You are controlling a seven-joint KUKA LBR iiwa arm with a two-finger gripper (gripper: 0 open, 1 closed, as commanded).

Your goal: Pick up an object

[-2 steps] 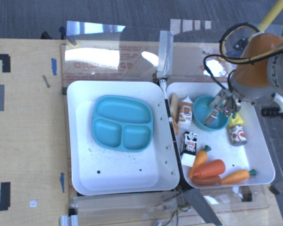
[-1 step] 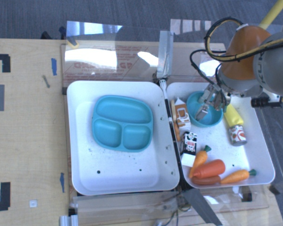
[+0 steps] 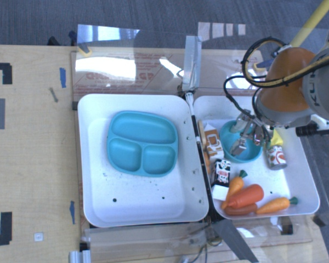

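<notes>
The claw (image 3: 247, 137) hangs over the blue bowl (image 3: 242, 148) in the right bin (image 3: 307, 179) — fingers spread, pinching nothing. Toy carrots (image 3: 247, 195) lie nearby.

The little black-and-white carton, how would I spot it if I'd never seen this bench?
Look in the right bin, along its left wall. The carton lies there, just below a brown-and-white box and just above the carrots. It is the one thing with black patches on white, like a cow.

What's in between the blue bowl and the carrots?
In the camera view, bare white floor of the right bin lies between the blue bowl and the carrots.
</notes>
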